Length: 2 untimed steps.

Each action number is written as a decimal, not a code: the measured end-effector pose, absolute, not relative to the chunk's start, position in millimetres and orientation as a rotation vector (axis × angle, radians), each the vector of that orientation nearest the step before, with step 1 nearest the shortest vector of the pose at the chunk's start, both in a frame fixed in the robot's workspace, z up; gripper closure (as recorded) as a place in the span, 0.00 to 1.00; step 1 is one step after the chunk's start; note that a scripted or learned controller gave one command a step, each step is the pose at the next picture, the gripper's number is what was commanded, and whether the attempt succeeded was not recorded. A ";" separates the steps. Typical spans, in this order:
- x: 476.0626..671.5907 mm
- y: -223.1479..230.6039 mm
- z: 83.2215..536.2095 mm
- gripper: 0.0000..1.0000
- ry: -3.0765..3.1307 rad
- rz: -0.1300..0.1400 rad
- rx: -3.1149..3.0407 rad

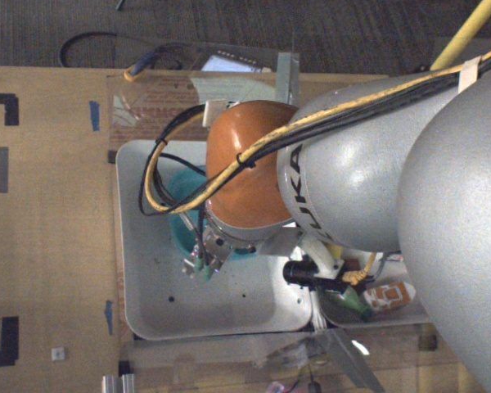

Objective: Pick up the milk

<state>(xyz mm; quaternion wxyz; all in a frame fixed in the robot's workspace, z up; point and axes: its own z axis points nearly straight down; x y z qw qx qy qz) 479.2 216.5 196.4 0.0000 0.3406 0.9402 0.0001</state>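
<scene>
Camera view: the arm (344, 170) sweeps in from the right, and its gripper (198, 262) hangs low over the left bin (147, 301). Whether it's open or closed, I cannot tell from up here. A teal object (182, 191) sits just beyond the gripper, half under the orange band (245, 166). The milk (390, 295) lies well off to the gripper's right, in the right bin, beside a green object (353, 304).
</scene>
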 end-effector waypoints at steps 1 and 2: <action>480.0 209.0 198.8 1.00 2.814 0.002 1.393; 478.3 216.9 106.1 1.00 2.908 -0.001 1.193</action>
